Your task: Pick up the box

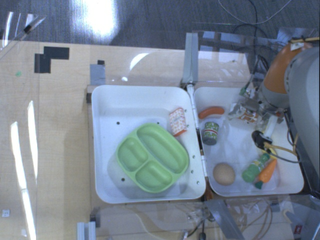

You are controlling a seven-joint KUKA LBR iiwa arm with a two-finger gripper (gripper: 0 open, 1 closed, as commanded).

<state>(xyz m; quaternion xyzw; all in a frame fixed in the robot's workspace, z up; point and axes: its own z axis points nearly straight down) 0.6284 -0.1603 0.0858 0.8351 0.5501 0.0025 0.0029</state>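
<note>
At the desk's near edge, the right bin (295, 186) holds a tan ball (224, 174), a green bottle (256, 169) and a carrot (267, 170); the left bin (100, 149) holds a green tray (152, 157). Farther back, the box (177, 121) leans against the left bin's right wall, near a cup (210, 132) and sausage (211, 112). The jaws (246, 112) hang over the right bin's far side; whether they are open or closed cannot be told.

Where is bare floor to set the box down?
Left bin: floor behind and left of the green tray. The box leans at its right wall. Right bin is crowded: sausage, can, potato, carrot, gripper.
</note>
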